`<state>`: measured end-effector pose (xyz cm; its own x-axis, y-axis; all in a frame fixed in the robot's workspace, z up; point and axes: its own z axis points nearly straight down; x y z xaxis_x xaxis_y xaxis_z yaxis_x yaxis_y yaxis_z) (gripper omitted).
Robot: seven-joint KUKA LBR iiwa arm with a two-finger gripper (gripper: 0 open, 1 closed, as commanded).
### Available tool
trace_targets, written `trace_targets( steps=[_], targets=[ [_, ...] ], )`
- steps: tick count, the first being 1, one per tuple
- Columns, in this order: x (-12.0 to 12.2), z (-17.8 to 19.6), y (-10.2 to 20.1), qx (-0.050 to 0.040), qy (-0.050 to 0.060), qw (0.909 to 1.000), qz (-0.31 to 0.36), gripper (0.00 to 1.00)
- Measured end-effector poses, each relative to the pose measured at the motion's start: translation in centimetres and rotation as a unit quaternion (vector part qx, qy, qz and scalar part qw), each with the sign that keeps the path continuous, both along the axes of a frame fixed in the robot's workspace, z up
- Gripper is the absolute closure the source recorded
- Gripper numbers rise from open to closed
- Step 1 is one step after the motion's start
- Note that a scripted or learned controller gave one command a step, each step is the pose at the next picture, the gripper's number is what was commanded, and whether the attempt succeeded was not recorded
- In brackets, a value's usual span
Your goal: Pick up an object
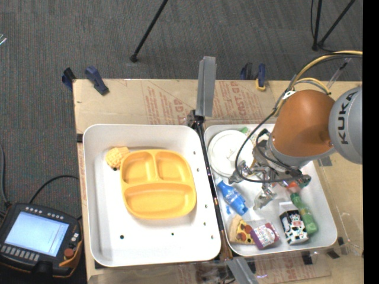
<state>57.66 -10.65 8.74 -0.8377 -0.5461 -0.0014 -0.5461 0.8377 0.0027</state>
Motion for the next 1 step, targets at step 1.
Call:
trace_targets(
  steps=[1],
  targets=[
    [-4.42,0.02,1.49,-0.0019,0.0,1.0,0.004,0.0]
  ],
)
